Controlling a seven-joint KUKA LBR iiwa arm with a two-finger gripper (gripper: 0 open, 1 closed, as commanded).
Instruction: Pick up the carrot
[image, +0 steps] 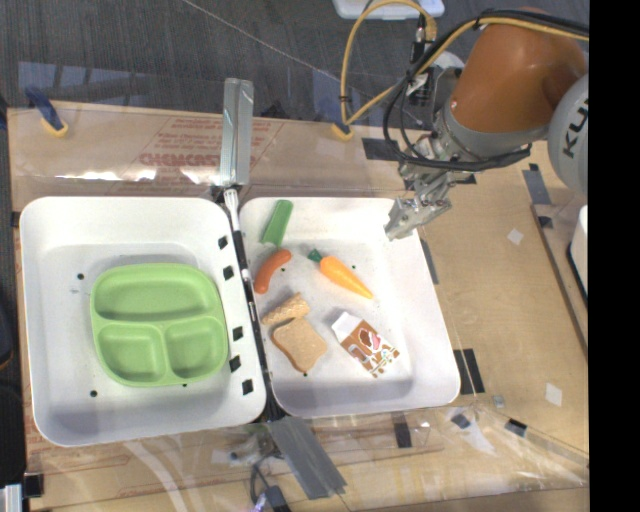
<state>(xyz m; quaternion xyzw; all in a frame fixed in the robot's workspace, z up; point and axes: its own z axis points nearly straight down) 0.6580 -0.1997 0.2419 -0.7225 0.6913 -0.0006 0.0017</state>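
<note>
Task barely begun. Carrot (343, 276) lying untouched in right bin (440, 350), between sausage (271, 269) and upper right rim, snack packet (366, 345) below it. Gripper (409, 219) hovering over bin's upper right corner, near carrot but apart from it, nothing between fingers; spread or pressed together cannot tell. Left: descent onto carrot, pinch, lift. Green plate (157, 322) in left bin (40, 300).

Orange carrot (344, 276) with green top; lying flat, slanted, tip toward lower right; untouched.
</note>
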